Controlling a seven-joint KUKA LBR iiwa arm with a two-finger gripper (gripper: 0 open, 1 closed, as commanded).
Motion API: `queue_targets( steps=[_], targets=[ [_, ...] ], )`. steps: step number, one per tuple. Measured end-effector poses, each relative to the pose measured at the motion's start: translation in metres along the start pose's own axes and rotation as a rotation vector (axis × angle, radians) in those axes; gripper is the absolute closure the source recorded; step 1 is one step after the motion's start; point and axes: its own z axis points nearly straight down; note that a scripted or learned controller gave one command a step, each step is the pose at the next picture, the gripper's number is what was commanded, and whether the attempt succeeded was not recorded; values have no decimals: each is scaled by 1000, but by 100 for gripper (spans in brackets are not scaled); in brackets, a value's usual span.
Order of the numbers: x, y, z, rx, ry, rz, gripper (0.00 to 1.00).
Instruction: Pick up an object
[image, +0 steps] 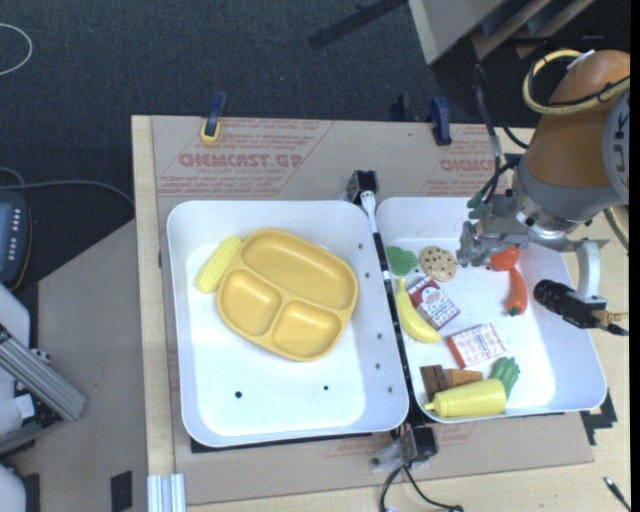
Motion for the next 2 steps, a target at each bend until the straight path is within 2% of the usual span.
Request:
queue_targets(
  steps=[1,2],
  targets=[
    [-3,13,-12,-7,-1,-3,100],
    [9,-3,-5,0,1,-2,100]
  ],
)
